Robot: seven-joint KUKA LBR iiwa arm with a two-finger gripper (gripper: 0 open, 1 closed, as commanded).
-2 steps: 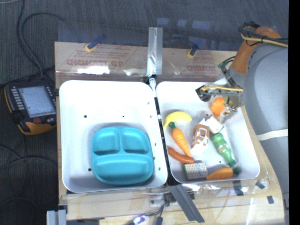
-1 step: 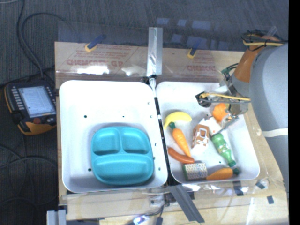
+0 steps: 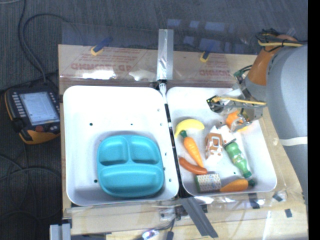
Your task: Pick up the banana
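The yellow banana [image 3: 189,126] lies in the right bin [image 3: 267,154], near its left wall at mid-height, curved, with a green tip pointing down-left. My gripper [image 3: 246,113] hangs over the bin's upper right part, well to the right of the banana and apart from it. A small orange thing [image 3: 232,120] sits right beside the gripper, on its lower left side. Nothing yellow is at the gripper.
Below the banana lie a carrot [image 3: 193,150] and a red pepper [image 3: 192,166]. A white carton [image 3: 215,147], a green bottle [image 3: 238,159], a grey block [image 3: 208,182] and a second carrot [image 3: 234,185] crowd the bin's lower half. The left bin [image 3: 87,109] holds a blue divided plate [image 3: 131,165].
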